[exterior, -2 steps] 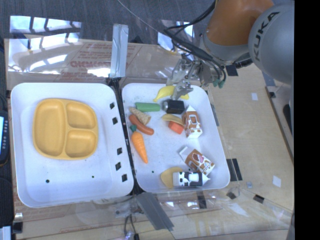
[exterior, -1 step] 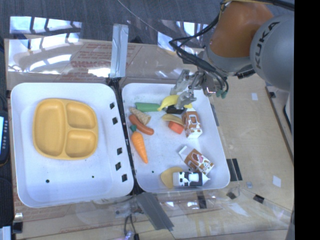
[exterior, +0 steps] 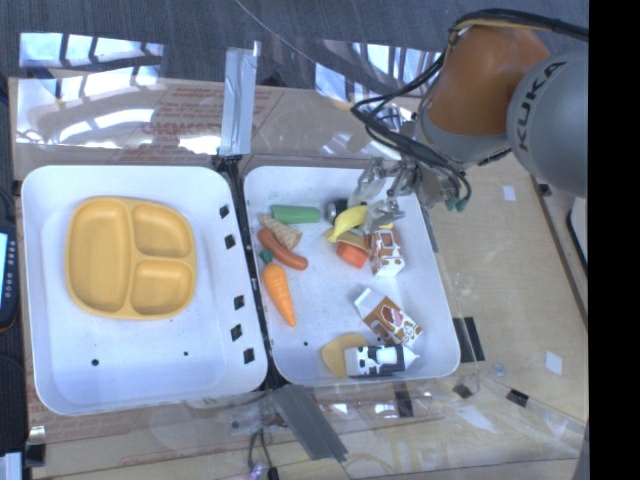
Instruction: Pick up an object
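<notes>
Above banana (exterior: 348, 221), end effector (exterior: 383, 206)

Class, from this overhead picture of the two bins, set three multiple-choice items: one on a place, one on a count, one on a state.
1. Where does the yellow divided plate lie?
A. left bin
B. right bin
C. on the bench

2. How many compartments has it?
A. two
B. three
C. five

3. How does the carrot rest?
A. standing upright
B. lying flat
C. hanging from the gripper

Answers: 1 A, it sits alone in the left bin. 2 B, one long and two small hollows. 3 B, it lies on the right bin floor, away from the gripper.
</notes>
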`<state>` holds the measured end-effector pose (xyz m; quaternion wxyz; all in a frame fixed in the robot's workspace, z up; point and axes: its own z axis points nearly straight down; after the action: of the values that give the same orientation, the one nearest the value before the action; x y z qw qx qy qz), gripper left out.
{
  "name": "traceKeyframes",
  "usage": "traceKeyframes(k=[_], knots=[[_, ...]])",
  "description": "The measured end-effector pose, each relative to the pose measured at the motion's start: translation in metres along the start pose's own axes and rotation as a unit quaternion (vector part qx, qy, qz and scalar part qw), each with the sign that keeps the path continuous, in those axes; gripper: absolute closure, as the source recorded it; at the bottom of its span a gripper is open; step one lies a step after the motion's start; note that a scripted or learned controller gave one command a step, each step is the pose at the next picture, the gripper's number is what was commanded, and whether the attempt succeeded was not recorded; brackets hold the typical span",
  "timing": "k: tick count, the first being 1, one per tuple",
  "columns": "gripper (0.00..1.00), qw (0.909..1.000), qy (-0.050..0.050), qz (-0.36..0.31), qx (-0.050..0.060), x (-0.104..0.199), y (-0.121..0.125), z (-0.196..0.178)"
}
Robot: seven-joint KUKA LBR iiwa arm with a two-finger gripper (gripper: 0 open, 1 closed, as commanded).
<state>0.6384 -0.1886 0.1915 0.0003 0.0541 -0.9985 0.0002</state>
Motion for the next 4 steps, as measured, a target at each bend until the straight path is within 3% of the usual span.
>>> traceKeyframes(k=[1, 2, 3, 4], knots=[[1.0, 0.9989, 0.002, 0.047, -0.002, -0.015, 0.053, 0.08], [0.0, 0.9989, 0.0, 0.047, 0.0, -0.016, 0.051, 0.078], [0.0, 0.9997, -0.001, 0.026, 0.0, 0.065, -0.006, 0.098], [0.0, 0.9983, -0.001, -0.059, -0.001, 0.077, 0.093, 0.099]])
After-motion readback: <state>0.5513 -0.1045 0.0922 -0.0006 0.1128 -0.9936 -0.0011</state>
